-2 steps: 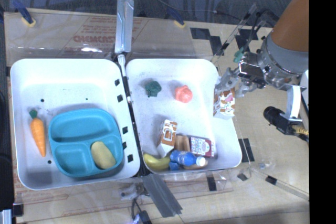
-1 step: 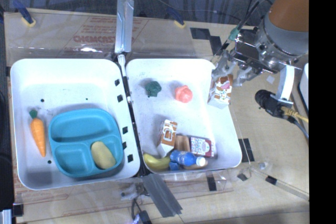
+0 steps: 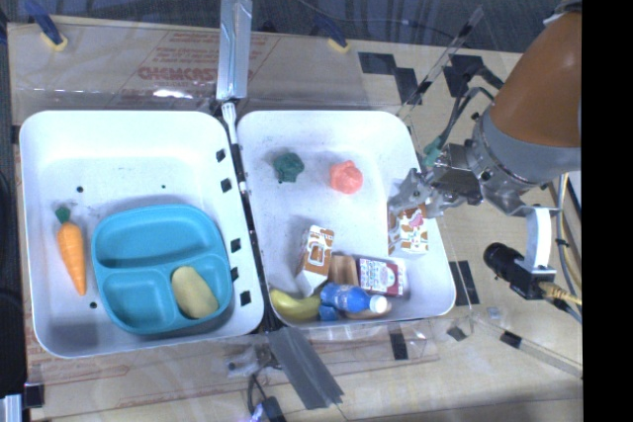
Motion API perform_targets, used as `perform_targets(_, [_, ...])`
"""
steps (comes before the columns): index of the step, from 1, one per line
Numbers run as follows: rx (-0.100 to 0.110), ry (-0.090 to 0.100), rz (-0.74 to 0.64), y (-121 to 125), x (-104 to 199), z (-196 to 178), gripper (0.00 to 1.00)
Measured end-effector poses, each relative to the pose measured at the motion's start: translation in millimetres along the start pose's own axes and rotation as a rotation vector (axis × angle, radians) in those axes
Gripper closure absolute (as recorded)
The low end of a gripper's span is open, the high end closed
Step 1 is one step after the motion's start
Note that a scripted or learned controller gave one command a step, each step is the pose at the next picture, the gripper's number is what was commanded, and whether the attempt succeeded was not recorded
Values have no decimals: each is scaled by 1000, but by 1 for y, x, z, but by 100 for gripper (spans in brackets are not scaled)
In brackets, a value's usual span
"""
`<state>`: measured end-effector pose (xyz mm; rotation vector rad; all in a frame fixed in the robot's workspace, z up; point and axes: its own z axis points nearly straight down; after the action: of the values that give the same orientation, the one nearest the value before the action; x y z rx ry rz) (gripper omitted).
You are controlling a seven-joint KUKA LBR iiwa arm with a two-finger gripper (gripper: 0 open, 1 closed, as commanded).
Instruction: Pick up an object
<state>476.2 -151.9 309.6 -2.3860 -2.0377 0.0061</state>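
Hanging over the right bin's [image 3: 326, 128] right rim, the gripper [image 3: 415, 203] gripped a small printed carton [image 3: 408, 230] between its closed fingers, the carton apparently lifted clear of the heap of packets [image 3: 341, 277], so the pick looked accomplished.
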Motion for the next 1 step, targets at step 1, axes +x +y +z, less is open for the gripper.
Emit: perform_targets(1, [0, 1, -303, 11, 94, 35, 100])
